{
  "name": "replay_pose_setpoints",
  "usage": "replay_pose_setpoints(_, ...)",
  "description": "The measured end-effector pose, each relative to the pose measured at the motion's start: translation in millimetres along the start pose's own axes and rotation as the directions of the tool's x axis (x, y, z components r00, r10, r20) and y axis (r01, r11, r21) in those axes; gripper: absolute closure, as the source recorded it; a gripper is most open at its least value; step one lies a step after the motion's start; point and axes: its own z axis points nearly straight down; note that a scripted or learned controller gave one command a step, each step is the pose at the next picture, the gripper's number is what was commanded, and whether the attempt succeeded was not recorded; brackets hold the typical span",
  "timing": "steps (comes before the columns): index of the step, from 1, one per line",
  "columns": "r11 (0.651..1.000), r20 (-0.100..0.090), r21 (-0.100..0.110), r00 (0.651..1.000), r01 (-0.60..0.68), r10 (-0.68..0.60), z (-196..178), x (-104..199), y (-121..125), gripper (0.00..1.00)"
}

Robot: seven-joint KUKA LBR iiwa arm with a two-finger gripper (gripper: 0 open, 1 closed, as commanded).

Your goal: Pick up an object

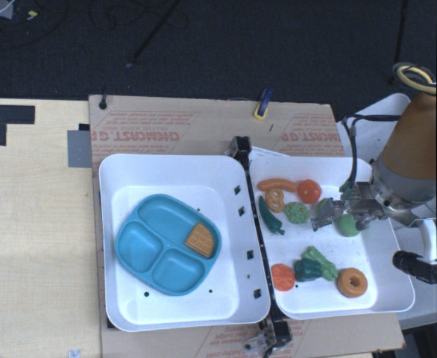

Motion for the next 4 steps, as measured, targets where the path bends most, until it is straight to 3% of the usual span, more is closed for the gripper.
replay_pose_setpoints(1, 1.0, 0.001, -0.012, 1.0, 0.002, -0.002, -7, 0, 2, 0.0)
replay_pose_setpoints(3, 1.0, 0.0, -0.007, 1.0, 0.003, -0.003, 115, 8, -2, 0.0)
replay_pose_setpoints(4, 1.0, 0.001, -0.011, 1.0, 0.002, -0.002, 137, 10, -2, 0.0)
